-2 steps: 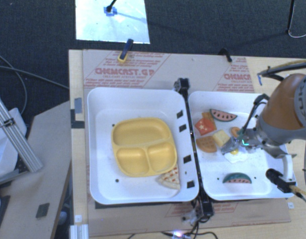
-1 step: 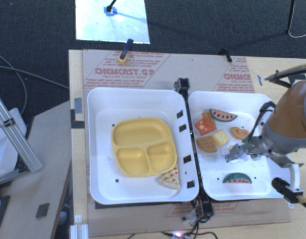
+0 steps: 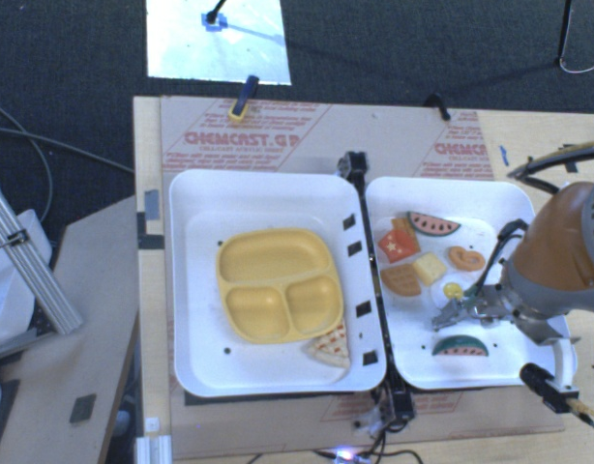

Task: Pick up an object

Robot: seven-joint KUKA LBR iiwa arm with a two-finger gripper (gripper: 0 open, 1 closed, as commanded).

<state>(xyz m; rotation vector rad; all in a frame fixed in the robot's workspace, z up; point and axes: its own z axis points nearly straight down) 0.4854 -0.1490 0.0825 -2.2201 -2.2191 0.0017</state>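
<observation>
Right, legible writing first: the brown sheet (image 3: 374, 133) under the bins has "CHEMCAST" printed in red, once above the left bin, and partly again at the 1 o'clock corner above the right bin. Smaller red print under it is too blurred to read.

Left bin (image 3: 191, 259): holds a yellow divided plate (image 3: 278, 283), three compartments, sitting about centre. A pizza slice toy (image 3: 329, 344) lies at the plate's 5 o'clock corner, touching or just beside its rim, near the divider between the bins.

Right bin (image 3: 515, 201): toy food clustered in its left half. Watermelon slice (image 3: 432, 224) at 12 o'clock of the cluster. Red piece with a green spot (image 3: 398, 245) just below and left of it. Brown flat piece (image 3: 401, 280) at 7 o'clock of the group, a pale yellow block (image 3: 430, 268) touching its right side. Orange round piece (image 3: 465, 257) at 3 o'clock of the block. Small yellow item (image 3: 453, 291) just below the block. Second watermelon slice (image 3: 460, 346) lies apart, at 6 o'clock in the bin near the front wall.

Gripper (image 3: 452, 309) is low in the right bin, between the small yellow item and the lower watermelon slice, fingers pointing toward 9 o'clock. Can't tell whether the jaws are spread or closed; nothing visible between them. Arm's orange band (image 3: 563, 240) sits at 3 o'clock over the bin's edge.
</observation>
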